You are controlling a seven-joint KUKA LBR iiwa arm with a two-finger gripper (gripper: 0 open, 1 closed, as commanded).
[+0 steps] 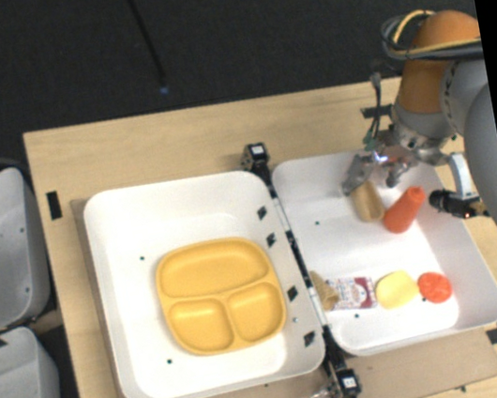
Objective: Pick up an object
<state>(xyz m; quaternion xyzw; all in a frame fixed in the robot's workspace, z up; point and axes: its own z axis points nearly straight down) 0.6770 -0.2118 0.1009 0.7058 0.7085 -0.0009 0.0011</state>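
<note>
A robot lab: a wooden bench (169, 126) bearing two white bins (124, 358) on dark flooring.

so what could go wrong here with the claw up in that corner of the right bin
1. The tan object and the orange object lie close together under the claw, so a descent may nudge both and grip neither.
2. They sit near the right bin far corner, where the arm may have little room.
3. A pushed orange object could roll away, likely spoiling the try.
</note>
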